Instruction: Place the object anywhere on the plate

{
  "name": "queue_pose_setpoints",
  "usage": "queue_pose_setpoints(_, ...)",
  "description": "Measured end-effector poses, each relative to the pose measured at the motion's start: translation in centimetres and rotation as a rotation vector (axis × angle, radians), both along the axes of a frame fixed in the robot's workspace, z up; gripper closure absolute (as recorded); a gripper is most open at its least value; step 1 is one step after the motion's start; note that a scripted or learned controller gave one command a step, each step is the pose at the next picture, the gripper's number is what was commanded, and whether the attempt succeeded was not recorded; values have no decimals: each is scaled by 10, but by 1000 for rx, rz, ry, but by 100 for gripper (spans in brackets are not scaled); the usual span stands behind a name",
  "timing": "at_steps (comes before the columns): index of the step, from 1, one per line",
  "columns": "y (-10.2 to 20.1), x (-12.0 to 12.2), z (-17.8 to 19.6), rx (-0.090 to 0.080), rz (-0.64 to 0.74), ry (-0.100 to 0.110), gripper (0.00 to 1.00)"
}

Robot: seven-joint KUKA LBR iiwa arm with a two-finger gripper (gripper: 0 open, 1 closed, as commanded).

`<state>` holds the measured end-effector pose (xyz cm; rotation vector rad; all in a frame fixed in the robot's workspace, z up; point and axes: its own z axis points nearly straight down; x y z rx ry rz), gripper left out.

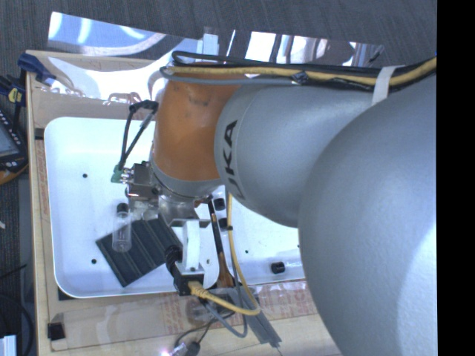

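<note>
Seemingly ribbed dark plate [141,254], clear tube [122,231].

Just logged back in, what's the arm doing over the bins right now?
The KUKA arm reaches in from the right and hangs low over the left white bin, blocking much of the view. Its gripper sits just above a dark ridged plate lying near the bin's front edge. A small clear vial-like object lies at the plate's upper left corner, beside the gripper. Whether the gripper has hold of it can't be told from here.
</note>
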<state>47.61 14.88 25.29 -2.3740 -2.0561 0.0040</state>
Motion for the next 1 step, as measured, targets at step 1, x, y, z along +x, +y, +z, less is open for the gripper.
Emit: queue_pose_setpoints(1,-27,32,53,1,57,0,100)
